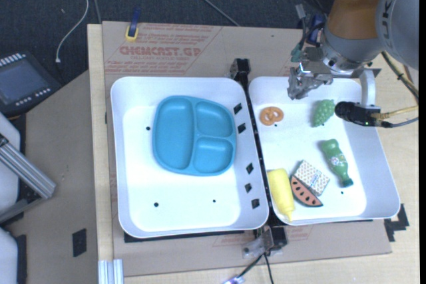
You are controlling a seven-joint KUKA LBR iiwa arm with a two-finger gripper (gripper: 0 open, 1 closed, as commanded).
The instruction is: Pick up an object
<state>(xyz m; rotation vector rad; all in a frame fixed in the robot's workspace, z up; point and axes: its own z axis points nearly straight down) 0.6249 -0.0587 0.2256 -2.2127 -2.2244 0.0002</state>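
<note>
The right bin [379, 149] holds an orange pretzel [271, 116], a green bunch of grapes [323, 112], a green bottle [337, 161], a yellow corn-like piece [281, 191] and a watermelon slice [307, 192] beside a checkered cracker [312, 175]. My gripper [299, 91] hangs over the bin's far edge, above and to the right of the pretzel and left of the grapes. Nothing shows between its fingers.
The left bin [130, 163] carries a blue divided plate [194, 135]. A row of black clips [249, 143] runs along the wall between the bins. Cables lie on the dark floor behind the bench, and a cardboard sheet [160, 46] lies under the bins.
</note>
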